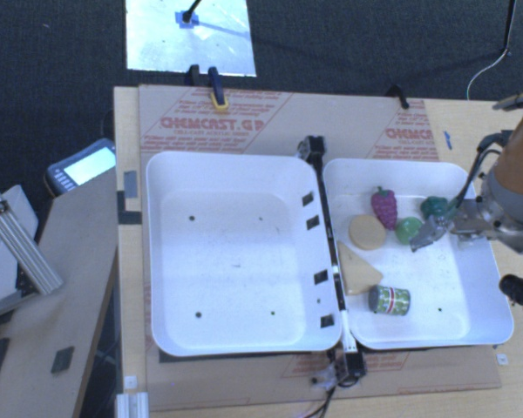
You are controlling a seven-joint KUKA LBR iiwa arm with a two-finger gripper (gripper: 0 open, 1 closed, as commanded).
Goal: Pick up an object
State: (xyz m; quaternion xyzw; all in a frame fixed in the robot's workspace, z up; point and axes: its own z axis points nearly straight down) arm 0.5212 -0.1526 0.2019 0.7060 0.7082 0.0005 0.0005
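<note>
Reaching in from the right, the grey arm with its orange band brings the two-finger gripper [429,233] low over the right-hand shallow white plastic bin [479,320], its tip close beside the small round green object [409,229]. Whether the tip touches that piece cannot be told, nor whether the gripper is parted or closed, since it is small and blurred here.

All the pickable things lie in this right bin, which explains the arm's position:
- a purple grape-like bunch [383,205] near the bin's back
- a flat tan disc [367,232] just beside it
- a darker green lump [435,206] by the gripper
- a pale yellow wedge [359,270] against the divider
- a small green-and-white can [390,300] lying on its side toward the front

Judging by the approach, the round green object looks the likely target; nothing is lifted yet.
</note>
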